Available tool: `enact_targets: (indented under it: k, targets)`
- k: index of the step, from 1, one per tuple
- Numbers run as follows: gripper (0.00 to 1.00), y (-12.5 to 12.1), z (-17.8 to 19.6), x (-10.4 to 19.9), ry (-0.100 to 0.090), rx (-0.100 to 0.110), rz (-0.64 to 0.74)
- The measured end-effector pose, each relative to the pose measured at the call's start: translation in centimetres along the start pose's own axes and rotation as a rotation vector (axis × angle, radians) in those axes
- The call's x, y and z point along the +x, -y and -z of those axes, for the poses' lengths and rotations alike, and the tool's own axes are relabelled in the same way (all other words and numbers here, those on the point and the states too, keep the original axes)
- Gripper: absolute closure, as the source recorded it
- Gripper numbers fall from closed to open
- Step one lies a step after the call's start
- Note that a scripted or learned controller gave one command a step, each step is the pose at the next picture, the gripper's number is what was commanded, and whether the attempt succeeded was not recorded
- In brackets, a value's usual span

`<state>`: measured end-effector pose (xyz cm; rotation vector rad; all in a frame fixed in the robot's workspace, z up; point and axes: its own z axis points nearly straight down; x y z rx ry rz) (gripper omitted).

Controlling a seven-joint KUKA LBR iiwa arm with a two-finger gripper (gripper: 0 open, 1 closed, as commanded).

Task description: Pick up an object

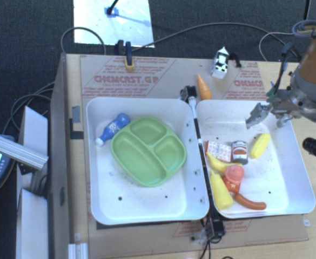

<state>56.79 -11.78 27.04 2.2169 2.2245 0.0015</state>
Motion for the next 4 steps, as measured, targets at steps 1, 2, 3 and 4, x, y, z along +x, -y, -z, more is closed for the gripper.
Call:
enact_targets:
  k: [1, 2, 3, 4]
  targets:
    - [0.0, 1.2, -11.1, -5.8, 0.0, 0.004, -0.004]
    - [0.0, 2.2, -18.2, -1.1, 0.003, -0.009, -0.002]
    - [1.0, 2.3, -17.4, -1.0, 0.002, -0.007, 0.0]
    - [1.0, 2.5, -8.5, 9.2, -0.002, -0.002, 0.001]
